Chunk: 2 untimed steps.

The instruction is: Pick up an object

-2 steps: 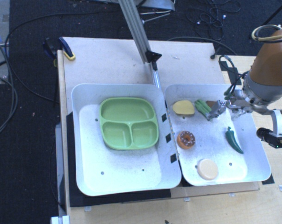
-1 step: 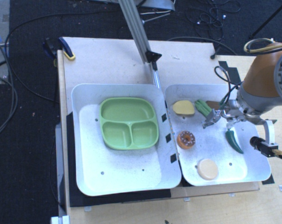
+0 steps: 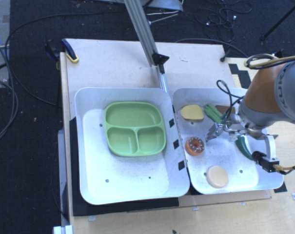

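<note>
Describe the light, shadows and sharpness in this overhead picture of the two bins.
Camera view: even, bright light on both white bins, the left bin almost washed out; the green tray casts a faint shadow; the donut is fairly sharp; the tool is small and slightly soft; the floor is dark.

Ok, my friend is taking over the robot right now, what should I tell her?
Gripper: low in the right bin, nothing seen between its fingers; open or shut is unclear.
Right bin: donut just left of the gripper, yellow piece at the back, pale round piece at the front, green items by the arm.
Left bin: green divided plate.
Done: nothing lifted yet.
Left: grab one object and raise it; the donut looks closest.
</note>
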Available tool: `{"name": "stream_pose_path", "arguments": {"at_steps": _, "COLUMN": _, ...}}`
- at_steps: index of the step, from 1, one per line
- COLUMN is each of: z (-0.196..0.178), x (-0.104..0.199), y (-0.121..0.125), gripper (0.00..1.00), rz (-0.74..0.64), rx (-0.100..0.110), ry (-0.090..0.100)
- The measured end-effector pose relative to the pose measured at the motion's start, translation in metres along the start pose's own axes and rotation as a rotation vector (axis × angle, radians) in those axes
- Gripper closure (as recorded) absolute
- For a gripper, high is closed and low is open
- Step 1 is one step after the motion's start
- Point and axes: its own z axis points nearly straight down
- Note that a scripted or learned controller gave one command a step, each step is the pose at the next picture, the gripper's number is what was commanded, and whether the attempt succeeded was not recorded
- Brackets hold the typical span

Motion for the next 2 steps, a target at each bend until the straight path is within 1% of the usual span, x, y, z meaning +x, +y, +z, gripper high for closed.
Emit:
{"name": "stream_pose_path", "arguments": {"at_steps": 1, "z": -0.014, "x": -0.001, "y": 0.002, "gripper": 1.0, "rz": 0.0, "rx": -0.007, "ry": -0.002}}
{"name": "stream_pose_path", "arguments": {"at_steps": 2, "z": -0.058, "x": 0.005, "y": 0.002, "gripper": 1.0, "rz": -0.003, "rx": -0.011, "ry": -0.003}}
